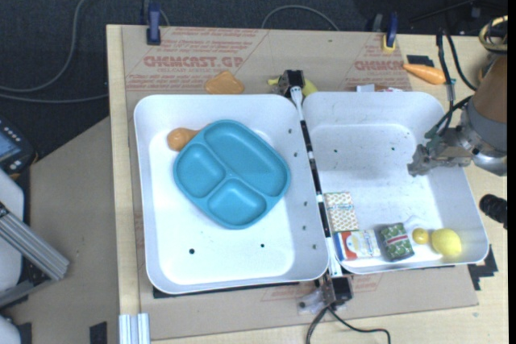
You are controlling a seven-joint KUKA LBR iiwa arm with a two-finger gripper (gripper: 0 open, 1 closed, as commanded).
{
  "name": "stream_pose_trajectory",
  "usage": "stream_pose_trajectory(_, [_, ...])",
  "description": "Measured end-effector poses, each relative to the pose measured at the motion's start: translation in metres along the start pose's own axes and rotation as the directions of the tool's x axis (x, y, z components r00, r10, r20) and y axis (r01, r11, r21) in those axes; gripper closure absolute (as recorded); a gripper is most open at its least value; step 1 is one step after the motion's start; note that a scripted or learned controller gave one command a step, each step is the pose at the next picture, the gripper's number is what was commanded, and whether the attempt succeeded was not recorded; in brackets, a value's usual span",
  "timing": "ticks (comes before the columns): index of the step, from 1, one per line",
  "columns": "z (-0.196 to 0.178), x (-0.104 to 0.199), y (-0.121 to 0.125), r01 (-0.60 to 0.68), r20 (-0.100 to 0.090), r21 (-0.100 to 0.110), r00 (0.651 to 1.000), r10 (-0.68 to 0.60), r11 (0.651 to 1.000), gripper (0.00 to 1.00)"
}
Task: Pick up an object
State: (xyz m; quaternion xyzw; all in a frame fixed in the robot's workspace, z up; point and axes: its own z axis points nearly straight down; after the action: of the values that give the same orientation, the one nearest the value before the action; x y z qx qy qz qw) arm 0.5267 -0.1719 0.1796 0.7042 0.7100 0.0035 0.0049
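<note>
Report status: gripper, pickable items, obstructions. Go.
Gripper over right white bin, holding nothing visible. Yellow lemon-shaped toy, small green packet, patterned packet along near edge. Nothing between gripper and items.

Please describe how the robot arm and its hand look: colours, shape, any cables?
The robot arm is a rounded grey cylinder with a brownish-orange band at its upper part. At its end sits a small dark grey metal hand, thin and angular. Black cables run beside the arm.
</note>
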Motion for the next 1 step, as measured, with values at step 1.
stream_pose_trajectory(1, [-0.0301,0.0291,0.0673,-0.001,0.000,0.002,1.000,0.001,1.000,1.00])
